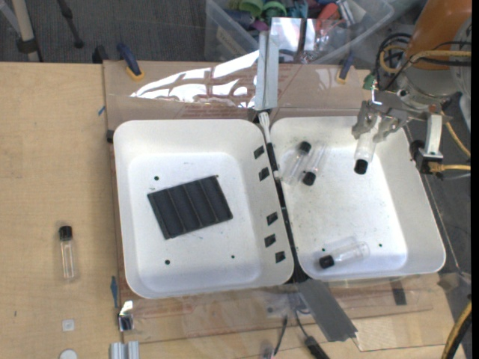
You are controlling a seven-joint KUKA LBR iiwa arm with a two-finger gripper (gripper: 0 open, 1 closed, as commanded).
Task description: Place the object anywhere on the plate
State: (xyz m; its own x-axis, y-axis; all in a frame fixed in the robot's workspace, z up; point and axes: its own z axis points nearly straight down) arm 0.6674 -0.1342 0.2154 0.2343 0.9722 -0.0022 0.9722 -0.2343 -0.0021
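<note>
I see the tool (368,137) at the far right of the right bin (419,223), hanging above the bin floor. It is grasping a clear vial (362,158) with a black cap; the vial sits between the fingers (385,126), roughly upright, cap end pointing down and toward me. The grey arm with its orange band (441,13) comes in from the far right corner, cables looped beside it.

Under and left of the tool, two more vials (305,163) lie on the right bin floor near the divider, close together (touching or not, I cannot tell). Another vial (343,252) lies on its side at the near edge of that bin, black cap to the left.

The plate (189,206), a dark ribbed rectangle, lies flat and slightly tilted in the middle of the left bin (135,148), well apart from the tool and the held vial. Nothing rests on it.

A row of small black tabs (269,200) runs along the edge between the two bins.

Out on the wooden surface (45,140), far left, one more capped vial (67,251) lies alone. Beyond the bins stands a clear tub of coloured toys (299,6) (contents too jumbled to name).
</note>
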